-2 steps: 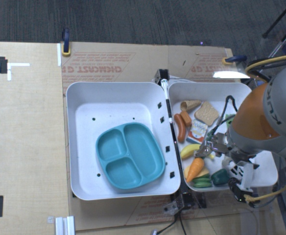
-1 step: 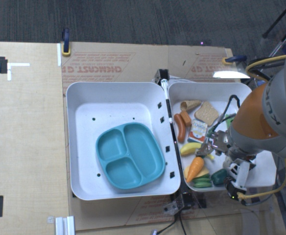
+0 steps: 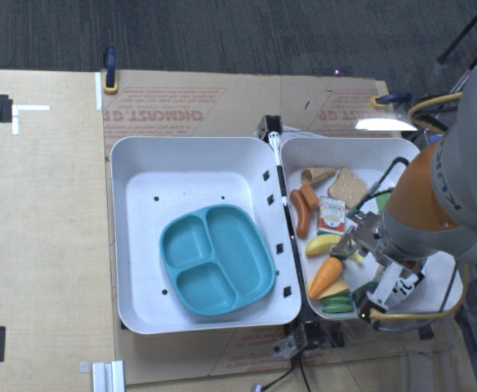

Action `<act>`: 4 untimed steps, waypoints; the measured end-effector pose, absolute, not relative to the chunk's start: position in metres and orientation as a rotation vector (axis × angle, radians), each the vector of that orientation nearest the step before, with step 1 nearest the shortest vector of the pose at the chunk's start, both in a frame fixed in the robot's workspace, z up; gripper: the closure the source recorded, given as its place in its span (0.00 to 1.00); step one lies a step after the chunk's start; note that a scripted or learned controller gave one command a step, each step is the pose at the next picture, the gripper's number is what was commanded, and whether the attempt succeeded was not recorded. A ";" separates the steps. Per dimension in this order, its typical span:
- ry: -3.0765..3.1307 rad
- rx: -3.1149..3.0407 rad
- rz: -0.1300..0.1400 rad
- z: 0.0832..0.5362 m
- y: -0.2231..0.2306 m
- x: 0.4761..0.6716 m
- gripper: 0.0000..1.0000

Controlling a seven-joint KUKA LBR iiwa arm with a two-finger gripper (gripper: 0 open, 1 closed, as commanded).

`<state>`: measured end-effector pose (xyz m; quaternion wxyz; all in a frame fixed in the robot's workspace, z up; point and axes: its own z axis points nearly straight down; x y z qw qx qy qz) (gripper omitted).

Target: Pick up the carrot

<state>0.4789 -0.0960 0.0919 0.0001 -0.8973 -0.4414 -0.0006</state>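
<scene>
Hovering gripper (image 3: 354, 250) beside carrot (image 3: 326, 276); cardboard (image 3: 165, 104) print unreadable.

floor (image 3: 222, 19): dark grey carpet | bench (image 3: 38, 243): light wood | cardboard sheet (image 3: 222, 104) underneath bins

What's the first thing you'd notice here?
The big teal plate with three sections, sitting in the left bin. Then the grey and orange arm leaning over the right bin, its end effector beside the carrot among the toy foods.
</scene>
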 end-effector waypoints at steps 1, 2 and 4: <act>-1.331 -2.845 0.005 0.191 -0.052 0.478 0.00; -1.476 -2.772 0.006 0.191 -0.039 0.479 0.00; -1.491 -2.761 0.004 0.091 -0.097 0.477 0.00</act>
